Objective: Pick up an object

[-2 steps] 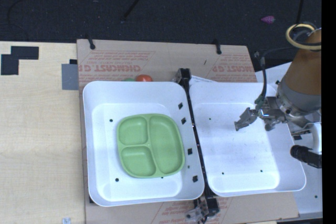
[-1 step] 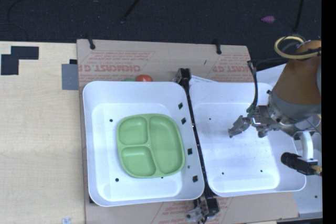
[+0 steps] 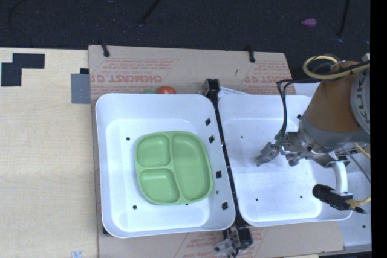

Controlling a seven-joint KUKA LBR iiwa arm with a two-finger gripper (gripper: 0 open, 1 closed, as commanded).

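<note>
I'm reaching in from the right, my grey wrist and its orange band [image 3: 331,107] hanging over the right bin [image 3: 254,205]. My fingers [image 3: 268,154] are down low over that bin's white floor, pointing toward the divider between the two bins. From this slanted look down I cannot tell whether they are parted or pressed together, and I see nothing caught between them. A black cable [image 3: 283,109] loops down beside my wrist.

Over in the left bin [image 3: 115,124], well apart from me, lies a green divided plate [image 3: 173,167], flat on the floor with its three compartments facing up. Just behind that bin's back rim, a small red-orange object [image 3: 165,91] peeks out against the cardboard [image 3: 181,72] laid on the desk [image 3: 42,166].
</note>
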